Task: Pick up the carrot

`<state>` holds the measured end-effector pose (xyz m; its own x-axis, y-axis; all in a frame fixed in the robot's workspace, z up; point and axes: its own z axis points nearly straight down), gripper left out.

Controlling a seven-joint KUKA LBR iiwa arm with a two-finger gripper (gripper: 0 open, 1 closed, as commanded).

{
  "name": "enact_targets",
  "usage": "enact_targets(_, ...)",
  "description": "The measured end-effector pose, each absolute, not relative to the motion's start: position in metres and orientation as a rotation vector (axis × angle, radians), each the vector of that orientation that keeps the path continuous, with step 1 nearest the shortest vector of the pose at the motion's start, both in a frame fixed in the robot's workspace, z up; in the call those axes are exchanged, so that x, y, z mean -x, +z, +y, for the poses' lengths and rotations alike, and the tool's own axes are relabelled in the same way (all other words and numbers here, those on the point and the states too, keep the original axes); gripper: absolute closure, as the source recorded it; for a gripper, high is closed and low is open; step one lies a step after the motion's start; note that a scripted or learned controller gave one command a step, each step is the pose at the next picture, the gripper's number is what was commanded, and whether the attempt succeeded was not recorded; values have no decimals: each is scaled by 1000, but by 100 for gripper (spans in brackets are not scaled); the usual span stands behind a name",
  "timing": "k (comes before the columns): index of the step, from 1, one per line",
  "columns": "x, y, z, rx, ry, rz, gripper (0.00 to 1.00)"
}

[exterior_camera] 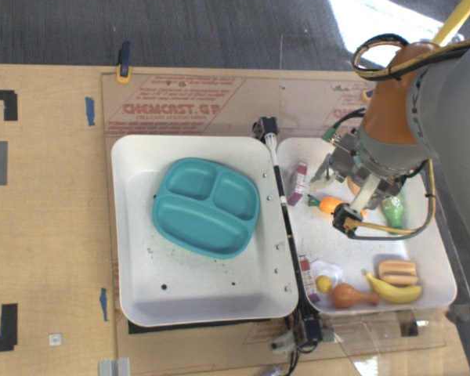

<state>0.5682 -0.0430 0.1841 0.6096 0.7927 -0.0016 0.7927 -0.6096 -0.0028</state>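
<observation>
The carrot [327,205] is a small orange piece with a green top, lying in the upper left part of the right bin [446,276]. My gripper [341,183] hangs over the same bin, just above and to the right of the carrot, very close to it. The arm's grey wrist and orange band cover the bin's upper right part. Nothing can be seen held in the gripper.
A teal divided plate [206,206] lies in the left bin [133,233]. The right bin also holds a maroon tube [299,180], a green item [392,211], a hot dog [397,271], a banana [395,291], a brown pear-shaped item [349,295] and a small yellow piece [323,283].
</observation>
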Motion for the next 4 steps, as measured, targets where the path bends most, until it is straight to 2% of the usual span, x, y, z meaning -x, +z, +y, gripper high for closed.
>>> enact_targets(1,-562,111,-106,2727,17,-1548,0)
enact_targets(2,-577,89,-118,2868,-7,-1281,0)
enact_targets(3,-577,100,-121,2871,1,-1291,100)
enact_targets(4,-576,99,-121,2870,3,-1290,0)
